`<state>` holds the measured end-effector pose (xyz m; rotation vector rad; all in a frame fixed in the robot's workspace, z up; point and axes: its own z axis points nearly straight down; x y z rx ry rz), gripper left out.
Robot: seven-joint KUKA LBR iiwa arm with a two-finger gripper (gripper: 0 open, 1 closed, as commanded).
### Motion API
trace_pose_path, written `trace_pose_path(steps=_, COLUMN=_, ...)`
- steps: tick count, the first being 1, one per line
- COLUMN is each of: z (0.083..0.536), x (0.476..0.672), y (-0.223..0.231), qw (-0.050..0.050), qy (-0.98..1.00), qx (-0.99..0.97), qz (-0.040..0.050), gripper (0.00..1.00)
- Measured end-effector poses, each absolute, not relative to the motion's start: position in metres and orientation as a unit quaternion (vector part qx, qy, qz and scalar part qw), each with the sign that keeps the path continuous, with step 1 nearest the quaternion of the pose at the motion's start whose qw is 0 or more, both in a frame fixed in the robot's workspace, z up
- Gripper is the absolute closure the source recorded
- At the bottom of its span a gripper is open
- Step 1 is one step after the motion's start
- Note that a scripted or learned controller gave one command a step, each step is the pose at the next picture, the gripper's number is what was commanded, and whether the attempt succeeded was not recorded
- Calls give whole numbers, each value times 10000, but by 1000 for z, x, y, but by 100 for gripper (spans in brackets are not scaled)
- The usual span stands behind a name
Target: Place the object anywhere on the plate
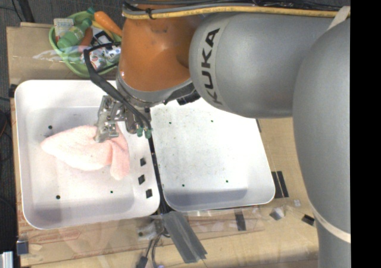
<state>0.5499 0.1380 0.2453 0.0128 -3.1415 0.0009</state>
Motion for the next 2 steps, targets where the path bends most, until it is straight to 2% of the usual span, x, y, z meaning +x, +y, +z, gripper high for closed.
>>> trace_pose_path(steps=1, z=232, x=550, y=188, qw=-6, qy=-10000, qx=54, qz=3, gripper=100)
trace_pose_path(steps=2, z=232, x=550, y=188, qw=-10, qy=-10000, qx=52, qz=1, gripper=0)
